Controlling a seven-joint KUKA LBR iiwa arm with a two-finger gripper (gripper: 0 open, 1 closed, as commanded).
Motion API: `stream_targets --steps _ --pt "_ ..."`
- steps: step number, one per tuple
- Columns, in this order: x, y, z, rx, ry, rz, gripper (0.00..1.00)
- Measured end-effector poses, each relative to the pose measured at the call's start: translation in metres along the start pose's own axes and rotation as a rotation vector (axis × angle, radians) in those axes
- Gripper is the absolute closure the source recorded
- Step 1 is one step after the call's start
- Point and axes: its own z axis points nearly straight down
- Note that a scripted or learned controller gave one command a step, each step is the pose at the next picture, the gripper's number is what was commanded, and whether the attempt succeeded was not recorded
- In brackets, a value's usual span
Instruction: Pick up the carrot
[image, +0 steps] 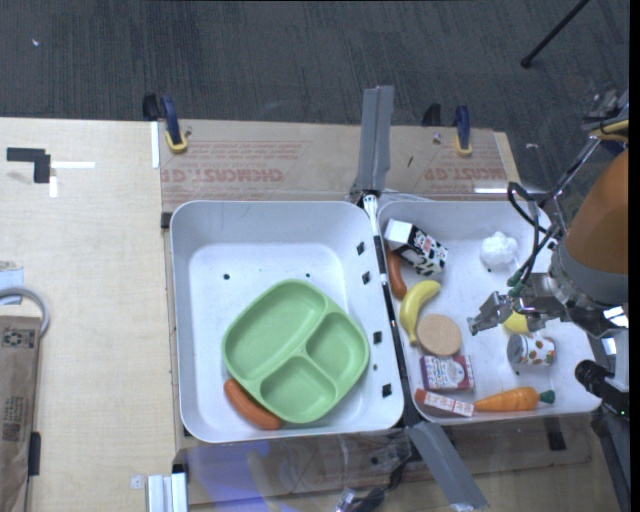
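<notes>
The arm (600, 240) reaches in from the right, tool (492, 313) lowered.

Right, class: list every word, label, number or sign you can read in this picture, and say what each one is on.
"CHEMCAST GP", printed in red and seen upside down: cardboard sheet behind the bins, printed twice.
Recycling symbol: brown paper bag at the left edge.
Small red packet near the carrot: print too blurred to read.
</notes>
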Motion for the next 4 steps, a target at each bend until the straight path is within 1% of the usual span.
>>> stream_targets --steps 1,2,3,4 --pt "-0.021 -0.003 0.083 -0.009 0.001 -0.091 0.0" --pt "-0.082 0.017 -0.095 -0.004 -0.002 -0.12 0.0" --pt "-0.05 0.021 0.015 -0.003 0.0 -0.252 0.0" --pt "-0.062 -0.006 0.103 -0.003 0.0 -0.399 0.0"
